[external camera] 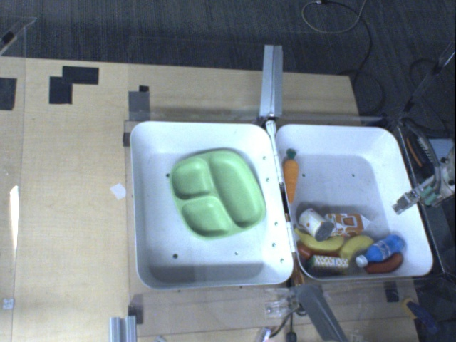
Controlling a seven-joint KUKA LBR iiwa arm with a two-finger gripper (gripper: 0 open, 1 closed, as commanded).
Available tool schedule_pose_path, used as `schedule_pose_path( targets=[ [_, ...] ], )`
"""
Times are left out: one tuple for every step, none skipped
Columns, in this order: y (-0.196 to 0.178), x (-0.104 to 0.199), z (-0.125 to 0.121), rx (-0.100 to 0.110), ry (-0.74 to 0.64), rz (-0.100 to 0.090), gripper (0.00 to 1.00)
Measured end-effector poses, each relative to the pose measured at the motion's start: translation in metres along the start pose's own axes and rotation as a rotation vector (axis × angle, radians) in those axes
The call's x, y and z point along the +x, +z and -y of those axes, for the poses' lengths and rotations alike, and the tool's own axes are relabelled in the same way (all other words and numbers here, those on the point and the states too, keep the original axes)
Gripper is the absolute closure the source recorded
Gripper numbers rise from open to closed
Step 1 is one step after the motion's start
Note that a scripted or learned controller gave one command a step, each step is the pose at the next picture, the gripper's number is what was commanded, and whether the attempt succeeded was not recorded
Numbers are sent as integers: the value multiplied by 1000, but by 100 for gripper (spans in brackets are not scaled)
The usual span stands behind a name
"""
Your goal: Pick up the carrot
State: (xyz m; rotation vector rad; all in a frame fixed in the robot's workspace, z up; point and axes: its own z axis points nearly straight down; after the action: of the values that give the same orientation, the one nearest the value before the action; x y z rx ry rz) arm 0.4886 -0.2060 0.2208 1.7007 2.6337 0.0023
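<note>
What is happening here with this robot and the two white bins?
A robot arm is set to pick up the carrot, which lies against the left wall of the right bin, apart from the toy food piled at that bin's near end. The tool sits at the right bin's right rim, far from the carrot and holding nothing. The left bin holds a green divided plate.
</note>
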Motion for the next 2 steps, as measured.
schedule_pose_path(
  targets=[
    [0,-4,-24,2,498,0,100],
    [-11,-4,-26,-3,490,2,100]
  ],
)
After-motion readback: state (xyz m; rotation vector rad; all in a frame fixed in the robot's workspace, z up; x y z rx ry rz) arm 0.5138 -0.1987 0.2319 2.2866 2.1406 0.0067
